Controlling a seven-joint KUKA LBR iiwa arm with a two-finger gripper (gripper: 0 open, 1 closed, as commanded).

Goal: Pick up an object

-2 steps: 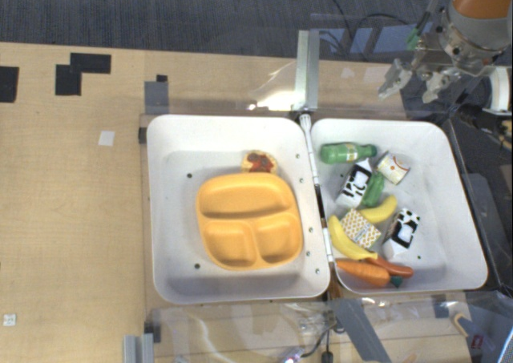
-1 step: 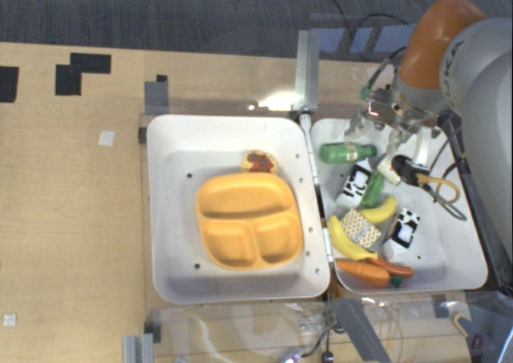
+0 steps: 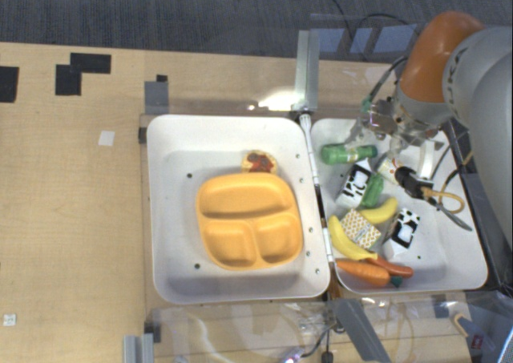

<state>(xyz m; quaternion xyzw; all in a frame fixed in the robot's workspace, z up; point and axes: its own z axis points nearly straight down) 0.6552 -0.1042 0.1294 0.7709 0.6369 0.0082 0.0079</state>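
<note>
The arm reached in over the right bin point(image 3: 473, 269), its gripper point(image 3: 383, 131) hanging low above the far end of the pile, near a green bottle point(image 3: 348, 152) that lay on its side against the bin's back corner. Whether the jaws were open or closed could not be told; wrist hardware and cables blurred them. Nothing was seen between them.

This looked like the approach step of a pick, with no object yet lifted. The likely targets all lay in the right bin: the green bottle, a banana point(image 3: 343, 239) along the inner wall, a carrot point(image 3: 362, 272) at the near edge, and a patterned pouch point(image 3: 361, 229) touching the banana. The left bin point(image 3: 164, 193) held a yellow divided tray point(image 3: 248, 219) and a small piece of toy food point(image 3: 259, 162) just beyond it, well apart from the gripper.

The next move probably called for a short descent centred on the bottle, jaws straddling its narrow body, then closing before lifting.
</note>
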